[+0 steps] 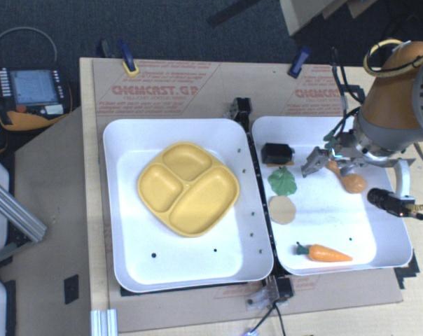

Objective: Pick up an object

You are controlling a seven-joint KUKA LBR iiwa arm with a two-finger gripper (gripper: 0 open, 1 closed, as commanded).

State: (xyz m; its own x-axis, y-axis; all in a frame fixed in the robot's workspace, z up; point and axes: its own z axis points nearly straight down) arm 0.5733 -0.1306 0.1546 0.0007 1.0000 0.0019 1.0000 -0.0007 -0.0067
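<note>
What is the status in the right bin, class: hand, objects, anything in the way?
Hand low over right bin, holding nothing. Nearest: egg. Carrot, cookie, green piece, black block lie apart. Nothing blocking.

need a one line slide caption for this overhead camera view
KUKA arm's end effector hovers in the right bin near a carrot and green toy; yellow divided plate fills the left bin.

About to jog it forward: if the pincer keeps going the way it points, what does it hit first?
Probably the white bin floor just left of the pincer; it points down and leftward. The green piece lies a bit further along. Depth is hard to judge from above.
</note>
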